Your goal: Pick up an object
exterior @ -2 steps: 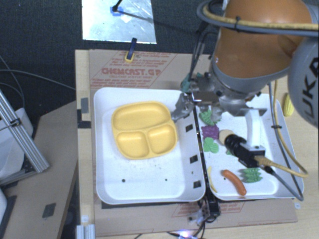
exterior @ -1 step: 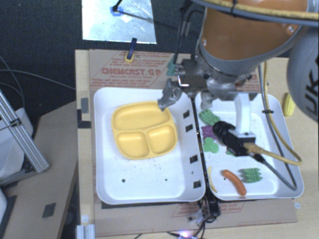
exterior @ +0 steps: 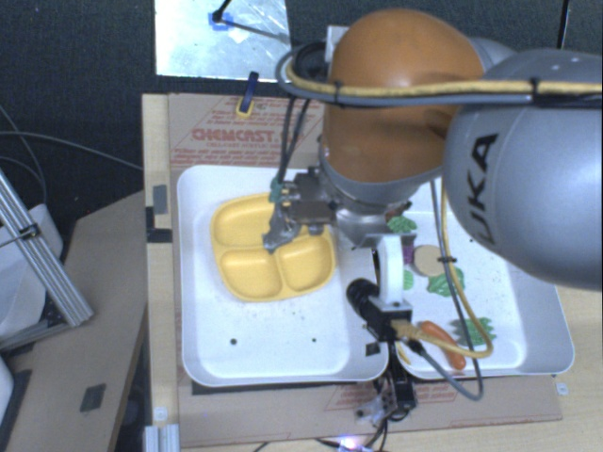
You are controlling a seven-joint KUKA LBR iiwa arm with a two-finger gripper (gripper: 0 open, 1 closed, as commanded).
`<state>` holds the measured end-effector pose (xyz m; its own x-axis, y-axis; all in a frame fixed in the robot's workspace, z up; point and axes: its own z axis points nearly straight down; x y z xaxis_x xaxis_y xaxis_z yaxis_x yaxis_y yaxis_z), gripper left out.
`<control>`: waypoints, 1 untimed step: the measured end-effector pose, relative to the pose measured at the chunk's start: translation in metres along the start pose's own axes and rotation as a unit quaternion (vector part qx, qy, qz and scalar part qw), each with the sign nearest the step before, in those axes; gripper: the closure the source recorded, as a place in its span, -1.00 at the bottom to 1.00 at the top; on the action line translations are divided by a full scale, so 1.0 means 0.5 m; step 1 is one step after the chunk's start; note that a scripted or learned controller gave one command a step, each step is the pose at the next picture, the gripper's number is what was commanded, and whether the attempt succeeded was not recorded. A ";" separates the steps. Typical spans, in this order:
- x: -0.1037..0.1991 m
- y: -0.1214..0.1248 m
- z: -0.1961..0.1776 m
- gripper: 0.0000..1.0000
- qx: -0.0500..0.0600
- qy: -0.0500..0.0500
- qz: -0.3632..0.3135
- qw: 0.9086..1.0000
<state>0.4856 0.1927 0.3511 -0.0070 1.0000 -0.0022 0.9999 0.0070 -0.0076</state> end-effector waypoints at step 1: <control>0.074 0.001 -0.270 -1.00 -0.012 0.005 0.000 1.000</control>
<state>0.4870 0.2299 0.4859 -0.0075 0.9999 0.0084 0.9999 0.0074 0.0154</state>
